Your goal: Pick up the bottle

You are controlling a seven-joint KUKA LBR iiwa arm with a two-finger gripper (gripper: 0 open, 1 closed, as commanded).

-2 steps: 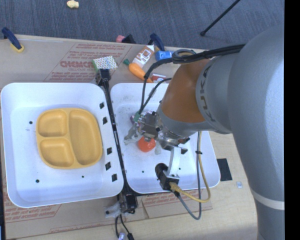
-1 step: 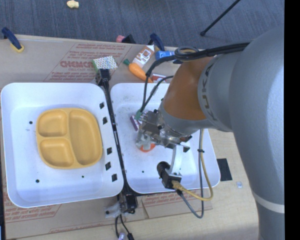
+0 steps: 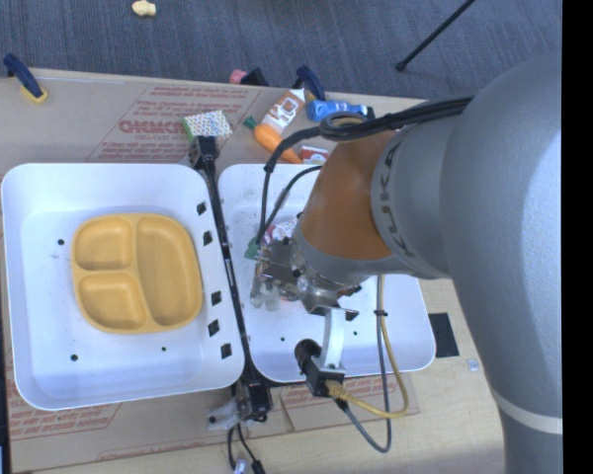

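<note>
An orange and white bottle (image 3: pixel 281 117) lies tilted on the cardboard just behind the far rim of the right bin (image 3: pixel 415 349). My gripper (image 3: pixel 273 276) is low inside the right bin, near its left wall, well in front of the bottle. Small colourful items (image 3: pixel 280 231) show just behind the gripper, mostly hidden by the wrist. The grey arm with its orange band (image 3: pixel 351 200) covers most of the right bin.
A yellow three-compartment plate (image 3: pixel 136 270) sits in the left bin (image 3: pixel 30 363). A patterned small box (image 3: pixel 207 124), a blue object (image 3: pixel 336 111) and blue clamps (image 3: pixel 25 75) are along the bench's far side. Cables (image 3: pixel 381 403) hang over the right bin's front edge.
</note>
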